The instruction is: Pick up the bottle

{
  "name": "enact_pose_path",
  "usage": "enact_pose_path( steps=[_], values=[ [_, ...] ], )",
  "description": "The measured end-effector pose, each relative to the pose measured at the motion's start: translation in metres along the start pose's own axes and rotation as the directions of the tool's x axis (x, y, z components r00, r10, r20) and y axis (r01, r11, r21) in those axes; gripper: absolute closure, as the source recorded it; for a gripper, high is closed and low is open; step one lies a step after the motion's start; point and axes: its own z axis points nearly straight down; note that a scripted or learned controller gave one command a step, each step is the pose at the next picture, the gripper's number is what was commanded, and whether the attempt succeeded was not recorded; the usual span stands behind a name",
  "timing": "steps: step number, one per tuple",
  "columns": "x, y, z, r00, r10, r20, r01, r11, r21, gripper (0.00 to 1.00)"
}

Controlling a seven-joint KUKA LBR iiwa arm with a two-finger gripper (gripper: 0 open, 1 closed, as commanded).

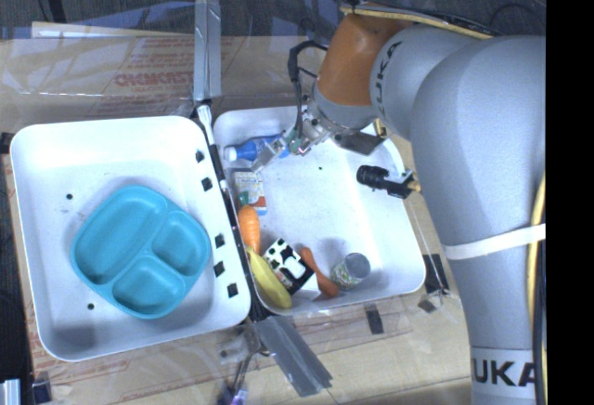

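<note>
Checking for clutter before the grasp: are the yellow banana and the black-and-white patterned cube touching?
Touching. The camera view shows the yellow banana pressed against the black-and-white patterned cube, with no bin floor visible between them.

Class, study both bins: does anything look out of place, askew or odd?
Nothing looks spilled or broken. The right bin has its items crowded along its left wall and near corner: bottle lying down, carrot, banana, can. The blue divided plate sits askew in the left bin.

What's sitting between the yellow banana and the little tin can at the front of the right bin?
In the camera view, a black-and-white block and an orange carrot lie between the banana and the can.
</note>
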Motion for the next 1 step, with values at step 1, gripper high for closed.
enact_pose_path(
  steps=[1],
  values=[
    [0.0137, 0.005, 0.0043, 0.968, 0.252, -0.001, -0.252, 0.968, 0.009, 0.0]
  ],
)
